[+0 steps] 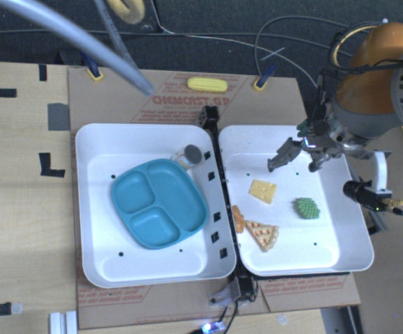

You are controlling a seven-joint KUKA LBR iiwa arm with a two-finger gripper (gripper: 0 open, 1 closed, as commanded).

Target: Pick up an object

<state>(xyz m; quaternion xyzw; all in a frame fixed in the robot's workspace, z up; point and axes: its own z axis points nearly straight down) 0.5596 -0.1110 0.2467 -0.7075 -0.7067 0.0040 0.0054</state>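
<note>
Two shallow white bins sit side by side on a brown cardboard sheet over a pale wooden bench. The right bin (340,252) has open floor along its near edge and at its far left corner. The arm's gripper (300,160) hangs over this bin's far right part, its two dark fingers spread apart with nothing between them.

On the right bin's floor lie a yellow cheese-like square (262,191) near the middle, a green knobbly piece (307,208) to its right, and a waffle-patterned wedge (262,234) nearer, with a small orange piece (237,219) just beside it at the left wall.

The left bin (93,186) holds a blue divided plate (159,202) filling most of its floor, and a small grey cup (190,154) at the far right corner.

A yellow banana-like toy (207,84) rests on the cardboard beyond the bins. Red print there is partly readable, too blurred to spell out.
</note>
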